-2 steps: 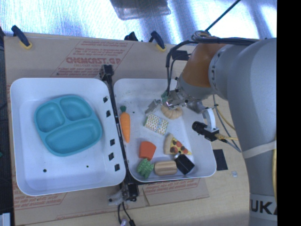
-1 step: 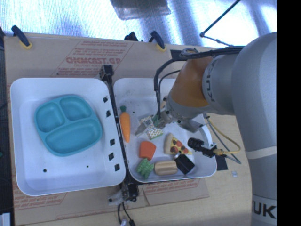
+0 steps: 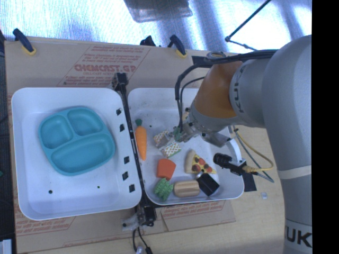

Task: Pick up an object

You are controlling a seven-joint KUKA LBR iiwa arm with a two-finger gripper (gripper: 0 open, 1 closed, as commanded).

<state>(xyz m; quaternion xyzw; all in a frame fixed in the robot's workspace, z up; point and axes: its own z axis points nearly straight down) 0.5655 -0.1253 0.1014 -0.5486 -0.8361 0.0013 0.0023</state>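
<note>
- grey and orange, our arm [image 3: 249,94] reaches in from the right, and its claw [image 3: 180,134] hangs low over the middle of the right bin [image 3: 153,95], right at a small patterned piece [image 3: 163,138].
- we cannot tell how the claw is set; the wrist hides most of it, so we make no claim that it holds anything.
- we judge the patterned piece, and a second speckled piece [image 3: 172,149] just beside it toward the bin's front edge, to be the likely target; both look like light plastic toy food, stiff and a little slick.
- for such a small flat piece we would take hold across its narrow sides, near the middle, since a pinch at a corner could flick it away.
- other toys lie around: an orange carrot [image 3: 141,142] along the bin's left edge, a red-orange block [image 3: 166,168], a green knobbly piece [image 3: 163,189] near the front left corner, a tan rounded loaf [image 3: 186,188] at the front edge, a pizza wedge [image 3: 197,164] and a black block [image 3: 208,184] toward the front right corner.
- the carrot is long and smooth and would likely roll; the loaf is rounded, the blocks offer flat faces.
- the left bin [image 3: 32,194] carries a glossy blue divided plate [image 3: 77,139] with three compartments, hard and smooth.
- both bins are shallow white plastic on a cardboard-covered worktop [image 3: 106,62], clipped at its far edge.
</note>
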